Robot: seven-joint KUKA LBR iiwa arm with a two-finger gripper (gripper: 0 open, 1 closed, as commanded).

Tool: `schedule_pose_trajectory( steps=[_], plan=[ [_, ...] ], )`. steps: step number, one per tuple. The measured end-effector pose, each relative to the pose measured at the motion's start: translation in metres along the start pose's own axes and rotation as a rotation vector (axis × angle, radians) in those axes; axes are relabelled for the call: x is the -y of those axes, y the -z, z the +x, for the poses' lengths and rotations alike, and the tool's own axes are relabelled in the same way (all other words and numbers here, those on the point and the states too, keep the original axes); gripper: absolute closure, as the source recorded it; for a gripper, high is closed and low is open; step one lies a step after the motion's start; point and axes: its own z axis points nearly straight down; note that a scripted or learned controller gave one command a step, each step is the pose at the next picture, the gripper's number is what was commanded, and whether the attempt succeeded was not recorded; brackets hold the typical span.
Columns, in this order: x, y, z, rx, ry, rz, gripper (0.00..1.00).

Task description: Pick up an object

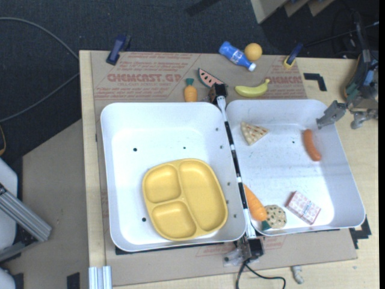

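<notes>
The right bin (337, 179) holds a tan pizza wedge (254, 132), an orange-red sausage (311, 145), a carrot (254, 203), a speckled cookie (275, 216) and a pink wafer block (303, 207). My gripper (344, 117) hangs over the bin's upper right corner, beyond the rim. It is open, its two grey fingers spread wide with nothing between them. The sausage lies closest, a short way below and to the left of the left finger (329, 114).
The left bin (120, 131) carries a yellow divided plate (183, 197). On the board behind the bins lie a banana (252, 89), a blue bottle (236, 55), an orange ball (253, 51), a watermelon slice (209, 77) and a small carrot toy (190, 93).
</notes>
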Motion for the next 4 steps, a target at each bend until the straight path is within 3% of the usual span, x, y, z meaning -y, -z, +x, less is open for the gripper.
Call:
schedule_pose_trajectory(
  steps=[1, 2, 3, 4],
  plan=[
    [-0.043, -0.1, 0.011, -0.005, 0.002, 0.005, 0.0],
    [-0.034, -0.154, 0.004, -0.013, 0.005, 0.004, 0.0],
    [-0.034, -0.143, 0.002, -0.006, 0.005, 0.001, 1.0],
    [-0.075, -0.156, 0.068, -0.006, 0.002, 0.017, 1.0]
  ],
)
